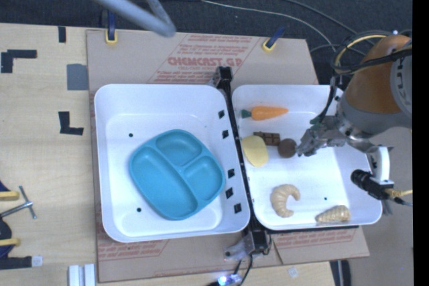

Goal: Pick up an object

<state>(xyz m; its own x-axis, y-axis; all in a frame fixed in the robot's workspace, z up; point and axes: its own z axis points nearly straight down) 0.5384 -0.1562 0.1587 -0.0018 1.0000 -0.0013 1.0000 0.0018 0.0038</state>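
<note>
Two smooth white bins (107, 117): glossy blue tray (175, 173), curved croissant (285, 199).

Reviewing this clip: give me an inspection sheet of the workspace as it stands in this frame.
Surface: wooden bench with cardboard sheet under two white bins.
Job's things: right bin holds carrot, yellow piece, brown block, dark ball, croissant, shell-like pastry.
Clutter: blue divided plate in left bin.
Grippers: gripper low in the right bin, beside the dark ball.
Cables: black cables behind the bins.
Surroundings: black tape marks on bench.
</note>
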